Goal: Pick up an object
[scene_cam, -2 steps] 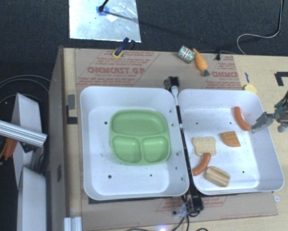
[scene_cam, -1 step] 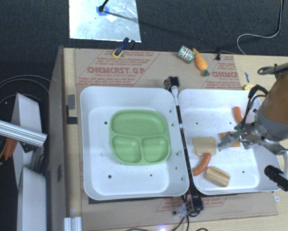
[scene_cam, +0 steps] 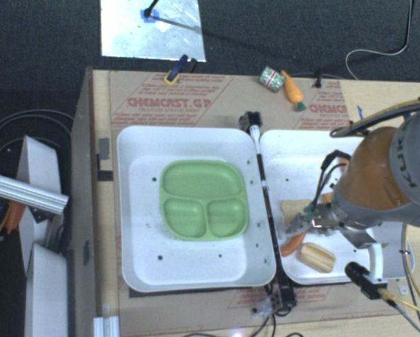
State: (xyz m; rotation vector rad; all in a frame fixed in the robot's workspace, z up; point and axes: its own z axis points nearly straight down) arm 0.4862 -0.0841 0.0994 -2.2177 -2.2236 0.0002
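The gripper [scene_cam: 299, 223] hangs low in the right bin [scene_cam: 294, 153], just above the toy carrot [scene_cam: 292, 244]; the bread roll [scene_cam: 316, 258] lies beside. Whether it is apart or together, I cannot tell.

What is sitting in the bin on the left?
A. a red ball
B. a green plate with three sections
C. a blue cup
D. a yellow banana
B. The left bin holds a green plate split into three sections, lying flat near its middle; the arm with its end effector is over at the right bin.
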